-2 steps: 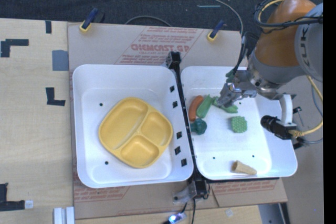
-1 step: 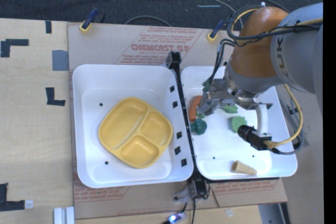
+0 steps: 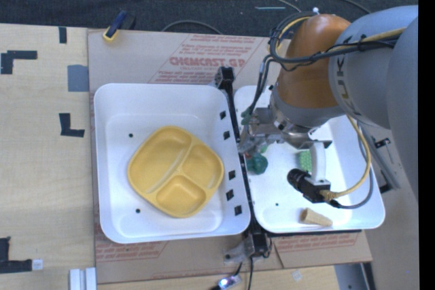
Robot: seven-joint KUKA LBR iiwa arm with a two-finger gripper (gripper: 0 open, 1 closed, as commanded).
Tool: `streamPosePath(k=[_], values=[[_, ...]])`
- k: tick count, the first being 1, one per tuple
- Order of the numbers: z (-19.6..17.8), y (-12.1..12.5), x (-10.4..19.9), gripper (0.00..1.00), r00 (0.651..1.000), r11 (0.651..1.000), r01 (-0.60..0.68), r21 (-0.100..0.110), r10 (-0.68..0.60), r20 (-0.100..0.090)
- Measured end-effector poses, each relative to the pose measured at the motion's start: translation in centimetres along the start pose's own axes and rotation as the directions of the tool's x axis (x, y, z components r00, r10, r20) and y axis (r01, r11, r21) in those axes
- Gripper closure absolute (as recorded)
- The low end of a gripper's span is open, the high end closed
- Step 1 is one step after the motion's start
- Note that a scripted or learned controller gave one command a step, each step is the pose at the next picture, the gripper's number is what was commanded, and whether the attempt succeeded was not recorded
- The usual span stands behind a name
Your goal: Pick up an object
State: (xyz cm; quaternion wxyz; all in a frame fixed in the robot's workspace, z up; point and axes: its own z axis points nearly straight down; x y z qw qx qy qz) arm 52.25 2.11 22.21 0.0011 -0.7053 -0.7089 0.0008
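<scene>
Where the right bin (image 3: 360, 217) meets its near rim lies a tan wedge (image 3: 316, 216). Farther in, a teal object (image 3: 257, 163) sits by the divider, my end effector (image 3: 260, 143) just above it, grip state undeterminable. Left bin (image 3: 109, 146): yellow divided plate (image 3: 175, 171).

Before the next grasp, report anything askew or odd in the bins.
The yellow divided plate lies turned at an angle to the left bin walls, not squared up. In the right bin, a small tan piece lies loose near the front. Nothing looks spilled or broken.
</scene>
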Motion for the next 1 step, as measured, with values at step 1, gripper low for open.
streamPosePath(k=[1], values=[[-0.78, -1.24, 4.49, 1.00, 1.000, 1.000, 0.002, -0.001, -0.002, -0.001]])
